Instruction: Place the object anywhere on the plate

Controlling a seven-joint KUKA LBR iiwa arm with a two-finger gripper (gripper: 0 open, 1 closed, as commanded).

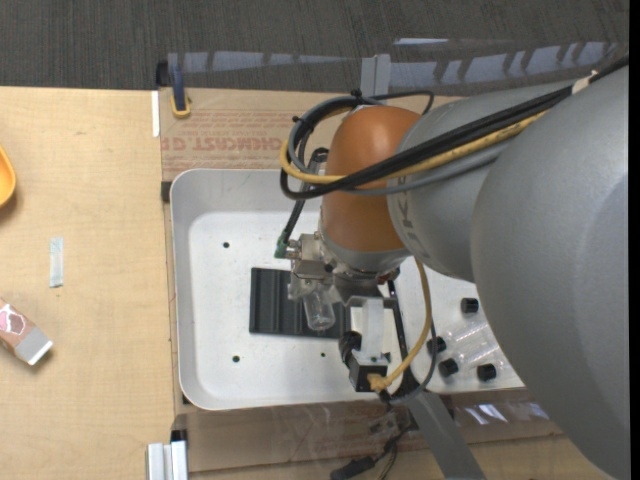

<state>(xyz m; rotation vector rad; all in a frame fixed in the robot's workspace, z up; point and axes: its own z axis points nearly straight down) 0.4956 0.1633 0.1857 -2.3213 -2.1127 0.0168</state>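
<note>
A grey robot arm (520, 228) with an orange band (368, 183) above its wrist reaches in from the right and hangs over a shallow white bin (205, 268) on a wooden tabletop (80, 168). Its claw (318, 303) points down at the middle of the bin, directly above a dark, ribbed rectangular plate (272, 303) that lies flat on the bin's floor. The claw's tip covers the plate's right edge, and whether it touches the plate cannot be told from this angle. A pale, glassy shape sits at the claw's tip, but whether it is an object or part of the claw cannot be made out, nor whether the claw is apart or together. Black and yellow cables (330, 173) loop over the orange band and trail down past the wrist towards the bin's near edge. The arm's bulk hides most of the right side of the bin, where several small black studs (470, 308) show against the white surface. Outside the bin, on the tabletop's left side, lie a small pale strip (56, 262), a pink-and-white wrapped item (22, 334) near the edge, and part of an orange object (5, 178) cut off by the frame. A brown cardboard sheet (240, 138) with red printing lies behind the bin.
</note>
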